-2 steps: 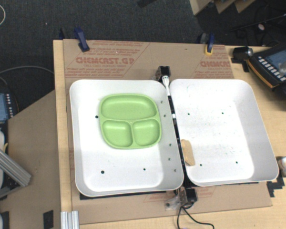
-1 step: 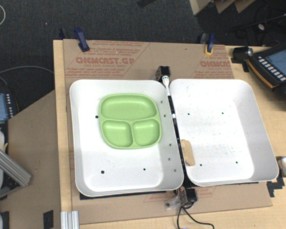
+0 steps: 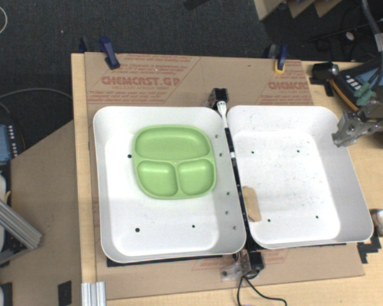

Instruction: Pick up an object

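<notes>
One object found: a green plate [image 3: 174,161] with three compartments, lying flat in the left bin [image 3: 115,225], toward its far half. Two bins counted, set edge to edge; the right bin [image 3: 300,190] bears only dark specks. The gripper [image 3: 346,132] sits at the right bin's far right rim, well apart from the plate, probably parked off the work area ahead of a reach. Whether it is open or closed cannot be told; it grips nothing visible.

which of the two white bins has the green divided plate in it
The left bin, farther from the gripper. The green divided plate lies in its upper half.
</notes>
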`<state>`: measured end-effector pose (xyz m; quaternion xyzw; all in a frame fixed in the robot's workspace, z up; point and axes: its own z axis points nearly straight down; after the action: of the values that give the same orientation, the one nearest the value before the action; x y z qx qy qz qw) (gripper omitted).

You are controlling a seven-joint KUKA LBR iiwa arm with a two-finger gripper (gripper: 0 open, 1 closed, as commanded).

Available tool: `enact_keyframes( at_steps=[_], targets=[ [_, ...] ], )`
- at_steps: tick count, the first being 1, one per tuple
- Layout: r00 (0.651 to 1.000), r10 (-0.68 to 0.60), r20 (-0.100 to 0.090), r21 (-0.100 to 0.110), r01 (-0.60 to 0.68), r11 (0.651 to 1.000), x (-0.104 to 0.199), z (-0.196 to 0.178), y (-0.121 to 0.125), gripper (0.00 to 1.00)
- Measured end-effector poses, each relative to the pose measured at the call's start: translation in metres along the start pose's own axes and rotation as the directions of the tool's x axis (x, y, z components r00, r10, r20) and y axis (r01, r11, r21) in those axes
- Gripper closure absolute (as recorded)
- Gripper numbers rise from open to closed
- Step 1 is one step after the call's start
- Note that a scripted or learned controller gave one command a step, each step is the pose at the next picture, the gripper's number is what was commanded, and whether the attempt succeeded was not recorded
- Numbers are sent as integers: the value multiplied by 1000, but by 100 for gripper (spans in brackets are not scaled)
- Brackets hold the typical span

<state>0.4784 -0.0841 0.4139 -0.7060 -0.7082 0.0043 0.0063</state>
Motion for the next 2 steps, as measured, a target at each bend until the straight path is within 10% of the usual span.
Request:
enact_keyframes(
  at_steps=[2],
  targets=[
    [1000, -5, 1, -8, 5, 1000, 141, 127, 2, 100]
  ],
)
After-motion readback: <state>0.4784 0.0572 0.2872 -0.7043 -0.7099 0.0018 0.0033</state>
